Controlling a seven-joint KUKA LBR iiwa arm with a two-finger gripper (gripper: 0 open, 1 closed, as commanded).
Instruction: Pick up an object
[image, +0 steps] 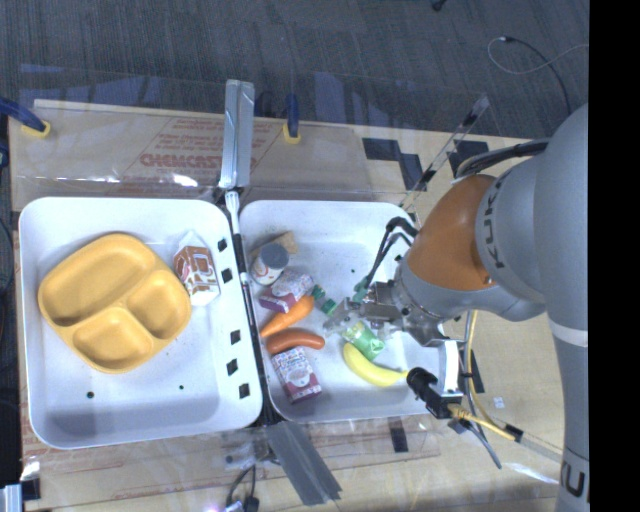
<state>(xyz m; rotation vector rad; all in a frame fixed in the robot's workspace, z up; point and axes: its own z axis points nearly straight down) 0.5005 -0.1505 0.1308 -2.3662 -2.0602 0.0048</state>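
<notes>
My gripper (354, 316) hangs low in the right bin (330, 225), just above a small green object (368, 346) and the yellow banana (372, 371). Left of it lie an orange carrot (288, 317), a red sausage (295, 341) and a red packet (298, 379). A small can (270, 262) stands near the bin's back left corner, with a purple and red item (284, 294) in front of it. Nothing shows as held by the gripper.
The left bin (60, 400) holds a yellow divided plate (113, 298) and a small brown and white carton (196, 269) by its right wall. The arm's orange band (455, 240) and grey body cover the right bin's right side.
</notes>
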